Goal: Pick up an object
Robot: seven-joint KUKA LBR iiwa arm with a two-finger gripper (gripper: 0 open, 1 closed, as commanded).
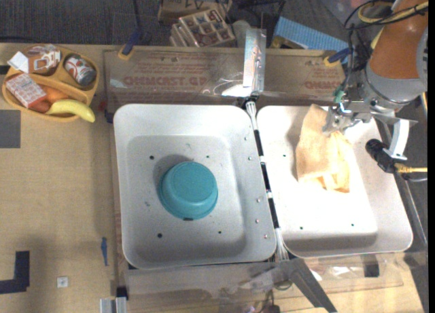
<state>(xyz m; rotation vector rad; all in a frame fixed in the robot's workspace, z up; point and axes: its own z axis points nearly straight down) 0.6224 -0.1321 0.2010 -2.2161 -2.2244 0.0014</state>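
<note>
The cloth (321,150) is a crumpled tan-orange thing in the right bin (380,233), up near its back end. We see the gripper (338,120) right at the cloth's top edge, fingers pinching it. A teal bowl (189,190) sits upside down in the left bin (136,142), beside the right bin.

Gripper (338,119) over right bin (387,233), pinching top of hanging tan cloth (319,152). Far left of gripper, teal bowl (189,190) upside down in left bin (129,135).

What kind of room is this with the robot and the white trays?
Probably a robot lab or workshop. A robot arm reaches over two white bins on a wooden bench, and cables and boxes clutter the floor behind.
</note>
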